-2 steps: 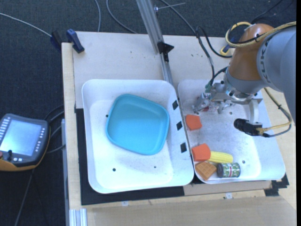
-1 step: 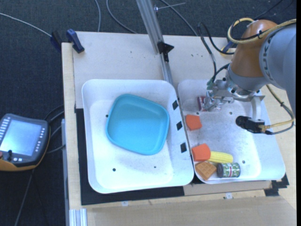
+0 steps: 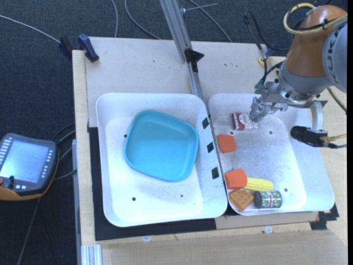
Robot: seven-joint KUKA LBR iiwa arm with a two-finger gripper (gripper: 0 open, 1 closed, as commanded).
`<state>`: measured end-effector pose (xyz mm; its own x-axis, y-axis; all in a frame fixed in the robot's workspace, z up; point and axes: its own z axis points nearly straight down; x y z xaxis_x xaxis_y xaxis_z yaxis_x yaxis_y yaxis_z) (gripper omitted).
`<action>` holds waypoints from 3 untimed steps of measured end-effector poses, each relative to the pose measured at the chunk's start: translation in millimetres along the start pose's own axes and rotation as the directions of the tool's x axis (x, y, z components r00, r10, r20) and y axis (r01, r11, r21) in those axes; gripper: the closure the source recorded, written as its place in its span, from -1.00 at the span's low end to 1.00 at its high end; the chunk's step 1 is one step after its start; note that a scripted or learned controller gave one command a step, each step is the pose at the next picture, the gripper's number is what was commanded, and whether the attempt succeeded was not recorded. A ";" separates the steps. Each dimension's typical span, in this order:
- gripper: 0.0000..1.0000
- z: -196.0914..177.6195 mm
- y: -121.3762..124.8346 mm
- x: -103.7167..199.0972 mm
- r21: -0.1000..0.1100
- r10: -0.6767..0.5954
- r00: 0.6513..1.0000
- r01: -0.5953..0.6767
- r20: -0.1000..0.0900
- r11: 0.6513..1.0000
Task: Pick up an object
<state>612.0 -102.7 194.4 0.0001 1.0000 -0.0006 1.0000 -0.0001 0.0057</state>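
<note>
Clutter sits at right bin front: can, corn, cracker, orange blocks. Blue plate fills left bin. Gripper is down on the red-white packet at right bin's back-left, likely targeting it since it lies isolated. Jaws' state: cannot tell. Packet is small, flat.
</note>
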 end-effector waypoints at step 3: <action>1.00 -56.1 1.5 58.7 0.006 -0.004 1.000 0.004 -0.002 1.000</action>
<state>613.2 -44.0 250.4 -0.0037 1.0000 0.0011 1.0000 0.0037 -0.0003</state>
